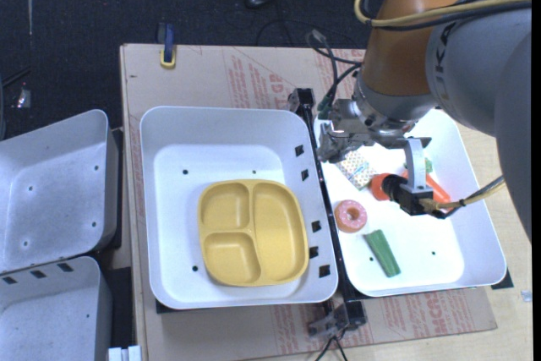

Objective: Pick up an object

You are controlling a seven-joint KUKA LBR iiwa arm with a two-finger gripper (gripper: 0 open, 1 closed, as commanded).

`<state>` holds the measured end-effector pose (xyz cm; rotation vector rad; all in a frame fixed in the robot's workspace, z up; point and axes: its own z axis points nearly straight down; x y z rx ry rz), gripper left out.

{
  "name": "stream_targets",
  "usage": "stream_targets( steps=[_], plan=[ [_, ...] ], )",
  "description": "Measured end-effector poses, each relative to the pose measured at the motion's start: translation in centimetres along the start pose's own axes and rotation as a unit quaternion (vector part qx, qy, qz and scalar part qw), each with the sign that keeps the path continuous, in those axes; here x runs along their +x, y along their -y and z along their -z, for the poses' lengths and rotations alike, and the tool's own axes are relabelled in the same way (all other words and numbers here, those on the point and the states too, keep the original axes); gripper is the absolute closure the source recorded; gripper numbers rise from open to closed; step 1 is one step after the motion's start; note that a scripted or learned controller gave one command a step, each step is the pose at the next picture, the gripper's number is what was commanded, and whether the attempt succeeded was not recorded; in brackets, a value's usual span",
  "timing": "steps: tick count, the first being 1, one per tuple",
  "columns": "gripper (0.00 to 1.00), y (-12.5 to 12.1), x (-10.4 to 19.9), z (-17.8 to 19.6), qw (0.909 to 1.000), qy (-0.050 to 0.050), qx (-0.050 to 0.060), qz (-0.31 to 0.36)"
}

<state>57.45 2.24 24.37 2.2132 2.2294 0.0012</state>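
Note:
In the right bin (pixel 473 262) lie a pink ring-shaped donut toy (pixel 350 216), a green rectangular block (pixel 382 253), an orange-red toy (pixel 384 186) and a small patterned packet (pixel 356 167). My gripper (pixel 341 141) hangs over the bin's far left corner, just above the patterned packet and close to the wall between the bins. The wrist hides what lies right under it. I see nothing held in the gripper.
The left bin (pixel 169 139) holds a yellow divided plate (pixel 252 232). Both bins rest on a cardboard sheet (pixel 220 76) with a blue clip (pixel 168 46) at its far edge. Grey trays (pixel 51 182) sit to the left, off the bench.

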Motion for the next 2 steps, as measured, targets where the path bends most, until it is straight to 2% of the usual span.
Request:
stream_targets(
  steps=[1, 2],
  plan=[
    [1.0, -0.17, 5.04, -1.23, 1.0, 0.0, 0.001, 0.0],
    [0.0, -0.19, 4.75, -1.17, 1.0, 0.0, 0.001, -0.003]
  ],
)
